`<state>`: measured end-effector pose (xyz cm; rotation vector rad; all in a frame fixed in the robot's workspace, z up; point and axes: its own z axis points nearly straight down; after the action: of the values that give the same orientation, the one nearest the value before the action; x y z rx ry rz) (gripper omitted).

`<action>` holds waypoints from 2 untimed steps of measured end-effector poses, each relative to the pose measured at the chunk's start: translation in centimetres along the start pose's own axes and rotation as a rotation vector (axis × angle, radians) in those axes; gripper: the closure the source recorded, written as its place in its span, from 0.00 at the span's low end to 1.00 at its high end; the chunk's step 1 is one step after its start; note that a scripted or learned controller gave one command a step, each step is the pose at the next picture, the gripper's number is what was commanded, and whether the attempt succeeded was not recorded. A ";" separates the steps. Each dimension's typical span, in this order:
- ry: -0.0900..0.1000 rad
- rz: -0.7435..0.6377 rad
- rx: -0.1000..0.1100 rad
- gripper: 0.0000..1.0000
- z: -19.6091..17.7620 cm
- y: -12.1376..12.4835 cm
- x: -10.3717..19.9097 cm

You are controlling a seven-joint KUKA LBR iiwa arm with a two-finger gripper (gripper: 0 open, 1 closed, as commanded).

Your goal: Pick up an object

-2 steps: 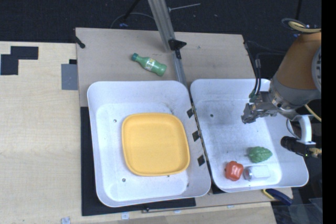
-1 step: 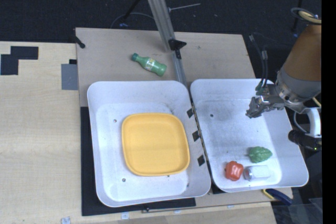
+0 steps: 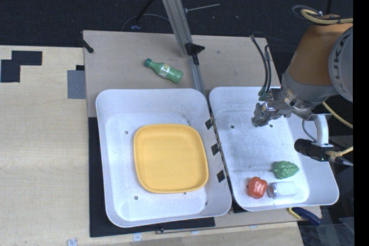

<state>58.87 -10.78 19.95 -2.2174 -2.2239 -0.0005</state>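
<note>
Red pepper (image 3: 257, 187) in right bin (image 3: 242, 152), clear bottle (image 3: 282, 189) touching it, green object (image 3: 285, 169) behind, gripper (image 3: 260, 118) farther back, finger state unclear, holding nothing.

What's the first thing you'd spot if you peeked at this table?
A big yellow plate fills the middle of the left bin. In the right bin, a red pepper, a green toy and a clear little bottle huddle in the near corner, and the claw hangs farther back.
</note>
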 end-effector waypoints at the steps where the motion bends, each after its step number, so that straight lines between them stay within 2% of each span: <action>1: 0.000 0.000 0.000 1.00 0.0 0.2 4.5; 2: 0.000 -0.001 0.000 1.00 0.2 0.9 9.7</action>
<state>59.76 -1.08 19.76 -2.2166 -2.2243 -0.0004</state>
